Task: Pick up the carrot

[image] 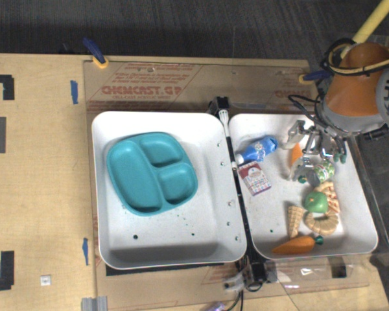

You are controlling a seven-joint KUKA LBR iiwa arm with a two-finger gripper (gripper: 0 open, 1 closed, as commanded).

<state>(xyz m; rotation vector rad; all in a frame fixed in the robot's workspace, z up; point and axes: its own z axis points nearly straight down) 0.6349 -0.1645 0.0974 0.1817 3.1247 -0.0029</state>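
The carrot (294, 244) lies nearest the camera, flat on its side along the near wall of the right bin (365, 206), its orange body pointing left and its small green top to the right. Just behind it sit a pale cone-shaped piece (294, 218), a round tan ring-shaped biscuit (322, 224) and a green apple-like toy (317, 202), all bunched together near the bin's right side. Farther back, in the middle of that bin, a small red and white card packet (255, 177) lies flat, with a blue wrapped object (258, 149) just beyond it toward the dividing edge. The gripper (309, 149) hangs over the far right part of the right bin, below the arm's orange band (355, 83), well apart from the carrot. A small orange piece shows beside its metal fingers, yet whether they are open or closed cannot be told from this slant. The left bin (117, 238) holds 1 teal tray (150, 171) with 3 compartments, lying slightly turned near its centre. Both bins rest on a cardboard sheet (142, 83) spread over the bench.
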